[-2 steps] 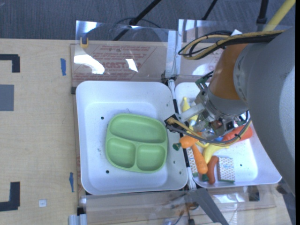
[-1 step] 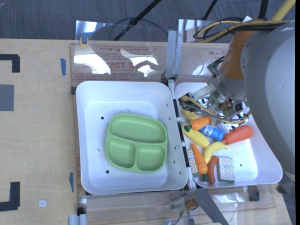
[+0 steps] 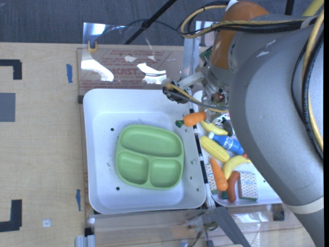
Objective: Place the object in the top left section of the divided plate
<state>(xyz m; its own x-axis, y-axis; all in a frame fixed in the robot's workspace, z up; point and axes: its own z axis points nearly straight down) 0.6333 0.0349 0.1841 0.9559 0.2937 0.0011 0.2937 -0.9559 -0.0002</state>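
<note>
1. Camera view: gripper (image 3: 208, 103) hangs over the bins' shared rim; its opening cannot be told.
2. Toy carrot (image 3: 195, 119) sits just beside it, at that rim.
3. Green divided plate (image 3: 150, 156) lies in left bin (image 3: 97, 138).

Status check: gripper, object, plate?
Gripper over right rim of left bin. Small carrot just below it, outside the plate. Green divided plate in left bin, sections bare. Nothing between carrot and plate.
</note>
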